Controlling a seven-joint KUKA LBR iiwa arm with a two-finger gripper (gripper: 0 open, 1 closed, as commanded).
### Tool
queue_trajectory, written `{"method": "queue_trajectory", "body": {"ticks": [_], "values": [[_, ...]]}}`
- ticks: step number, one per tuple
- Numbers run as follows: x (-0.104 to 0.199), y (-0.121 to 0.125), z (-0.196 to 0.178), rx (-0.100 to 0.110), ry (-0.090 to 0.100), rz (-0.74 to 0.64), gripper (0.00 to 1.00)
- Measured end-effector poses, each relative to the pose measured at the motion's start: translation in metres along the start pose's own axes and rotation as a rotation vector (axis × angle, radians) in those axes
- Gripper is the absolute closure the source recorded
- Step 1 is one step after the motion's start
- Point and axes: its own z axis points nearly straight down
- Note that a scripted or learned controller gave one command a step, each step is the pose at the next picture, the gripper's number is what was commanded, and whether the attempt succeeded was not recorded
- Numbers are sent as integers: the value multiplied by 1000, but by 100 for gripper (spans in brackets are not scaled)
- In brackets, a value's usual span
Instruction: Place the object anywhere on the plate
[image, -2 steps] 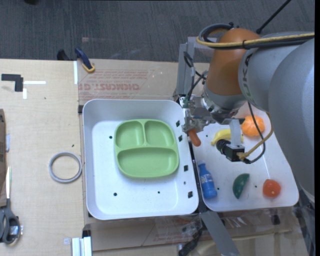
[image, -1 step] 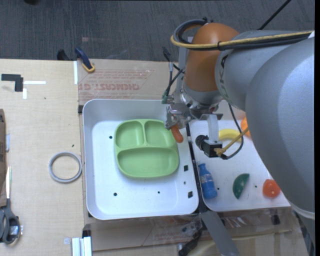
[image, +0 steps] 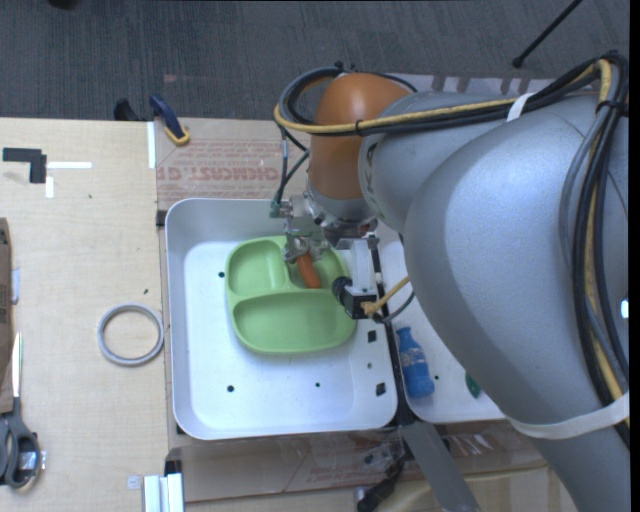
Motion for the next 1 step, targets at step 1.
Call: {"method": "queue_trajectory", "body": {"ticks": [1], "values": [[-2, 0, 0, 1, -3, 2, 0]]}}
